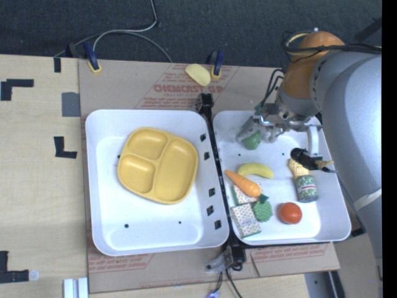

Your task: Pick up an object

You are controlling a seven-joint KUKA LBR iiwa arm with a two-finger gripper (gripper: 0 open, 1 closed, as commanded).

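Jaws low in right bin (329,228), green object (251,141) just below them, grip state unclear.

- One fixed camera, mounted above the bench (43,166), looking down at a slant.
- Far edge of bench sits toward the top, with dark floor (186,11) beyond.
- Mid distance: both white bins fit whole, left bin (102,228) and right bin (332,228) side by side.
- Arm (353,117) enters from the right, large and close to the lens.
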